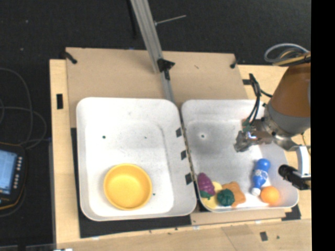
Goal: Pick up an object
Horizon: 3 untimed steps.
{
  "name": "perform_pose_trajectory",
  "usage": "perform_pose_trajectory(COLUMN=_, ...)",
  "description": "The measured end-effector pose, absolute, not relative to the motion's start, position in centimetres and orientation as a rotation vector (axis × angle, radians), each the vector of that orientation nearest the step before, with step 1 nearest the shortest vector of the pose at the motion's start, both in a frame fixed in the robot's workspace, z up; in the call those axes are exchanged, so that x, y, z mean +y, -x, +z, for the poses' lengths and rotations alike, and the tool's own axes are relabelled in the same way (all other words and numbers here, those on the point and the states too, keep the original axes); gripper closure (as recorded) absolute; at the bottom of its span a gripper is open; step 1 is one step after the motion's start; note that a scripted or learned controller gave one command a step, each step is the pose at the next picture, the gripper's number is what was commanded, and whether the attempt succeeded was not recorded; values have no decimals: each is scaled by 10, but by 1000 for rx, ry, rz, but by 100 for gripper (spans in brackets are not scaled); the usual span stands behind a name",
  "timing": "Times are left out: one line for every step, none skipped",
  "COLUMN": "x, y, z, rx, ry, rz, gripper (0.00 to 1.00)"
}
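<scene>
Here's the arm over the right bin: broad orange band on top, grey collar beneath it, black cables looping down its bin-facing side, and a small metallic gripper with a red speck.

I see a bowl in the left bin's near part; toys crowd the right bin's near edge.

Toys crowd the right bin's front edge.
</scene>
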<state>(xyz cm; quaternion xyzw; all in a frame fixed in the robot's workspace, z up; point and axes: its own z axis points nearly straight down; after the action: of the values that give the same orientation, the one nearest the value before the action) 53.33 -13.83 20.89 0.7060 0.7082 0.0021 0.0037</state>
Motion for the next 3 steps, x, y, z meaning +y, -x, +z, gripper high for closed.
perform_pose_trajectory(x=-82, y=-547, z=214, rx=2224, ry=-2217, rz=3, gripper=100)
perform_pose_trajectory(x=-29, y=-544, z=225, rx=2229, ry=-2211, rz=6, gripper=100)
perform_pose_trajectory(x=20, y=-555, z=220, rx=2230, ry=-2213, rz=3, gripper=100)
